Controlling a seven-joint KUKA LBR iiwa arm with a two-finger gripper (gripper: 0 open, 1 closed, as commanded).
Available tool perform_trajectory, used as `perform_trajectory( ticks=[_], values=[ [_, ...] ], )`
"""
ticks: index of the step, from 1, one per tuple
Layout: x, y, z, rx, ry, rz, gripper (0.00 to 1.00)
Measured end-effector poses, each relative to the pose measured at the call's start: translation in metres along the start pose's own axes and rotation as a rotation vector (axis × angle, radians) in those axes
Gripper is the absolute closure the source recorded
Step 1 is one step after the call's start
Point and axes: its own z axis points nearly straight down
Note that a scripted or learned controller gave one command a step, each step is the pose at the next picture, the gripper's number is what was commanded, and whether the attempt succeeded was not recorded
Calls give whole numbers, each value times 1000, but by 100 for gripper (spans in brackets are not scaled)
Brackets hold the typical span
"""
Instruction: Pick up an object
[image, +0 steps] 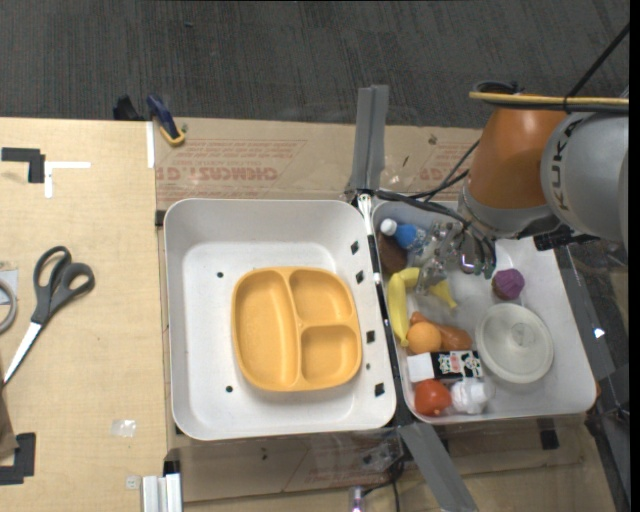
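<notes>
Several toys are lying crowded in the right bin (575, 390); the gripper (447, 262) is hovering above the banana (399, 300), probably choosing it; I cannot tell its state.

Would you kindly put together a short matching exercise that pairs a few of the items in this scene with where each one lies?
Column one:
1. yellow divided plastic plate
2. black-handled scissors
3. small purple round object
4. white round bowl

Column two:
A. on the wooden bench, left of both bins
B. in the right bin, near its front right corner
C. in the middle of the left bin
D. in the right bin, just behind the bowl

Pairs: 1-C, 2-A, 3-D, 4-B
</notes>
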Motion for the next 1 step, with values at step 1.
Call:
perform_trajectory(
  ticks=[1],
  values=[
    [-1, 60, -101, -1, -3, 29, 100]
  ],
)
